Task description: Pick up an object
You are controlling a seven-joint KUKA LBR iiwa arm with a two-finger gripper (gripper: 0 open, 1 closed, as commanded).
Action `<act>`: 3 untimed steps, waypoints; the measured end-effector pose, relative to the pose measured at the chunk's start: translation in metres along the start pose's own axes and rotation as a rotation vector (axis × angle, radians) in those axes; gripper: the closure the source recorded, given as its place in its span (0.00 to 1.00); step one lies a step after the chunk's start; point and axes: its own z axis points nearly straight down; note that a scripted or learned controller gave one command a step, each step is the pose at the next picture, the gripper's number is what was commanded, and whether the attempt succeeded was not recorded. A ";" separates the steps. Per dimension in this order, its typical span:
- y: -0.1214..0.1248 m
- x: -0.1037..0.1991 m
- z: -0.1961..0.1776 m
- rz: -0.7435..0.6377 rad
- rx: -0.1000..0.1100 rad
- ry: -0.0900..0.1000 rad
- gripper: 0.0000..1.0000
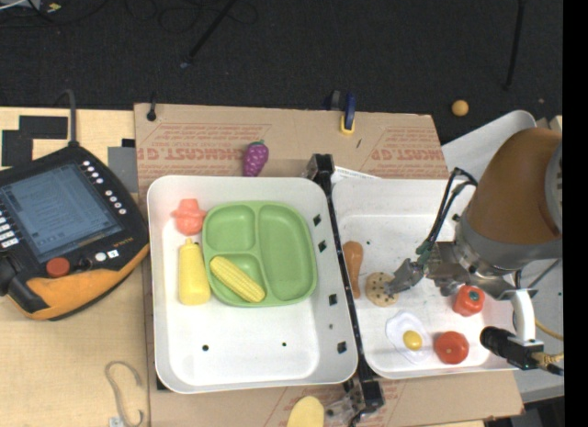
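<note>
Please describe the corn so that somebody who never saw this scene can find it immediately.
Look at the left white bin, which holds a green divided plate. The corn lies tilted across the plate's lower-left compartment. It is ridged with kernels, unlike the smooth yellow bottle standing just outside the plate.

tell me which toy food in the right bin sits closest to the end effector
The round brown cookie, just left of the end effector. The fried egg, tomatoes and carrot lie farther off.

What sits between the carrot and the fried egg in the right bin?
The cookie lies between the carrot and the fried egg, seen in the camera view.
</note>
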 end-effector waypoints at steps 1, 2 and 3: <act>0.003 -0.001 -0.006 -0.001 -0.013 -0.002 0.00; -0.001 0.010 0.053 -0.004 -0.005 0.001 0.00; -0.001 0.011 0.097 -0.003 -0.013 -0.003 0.00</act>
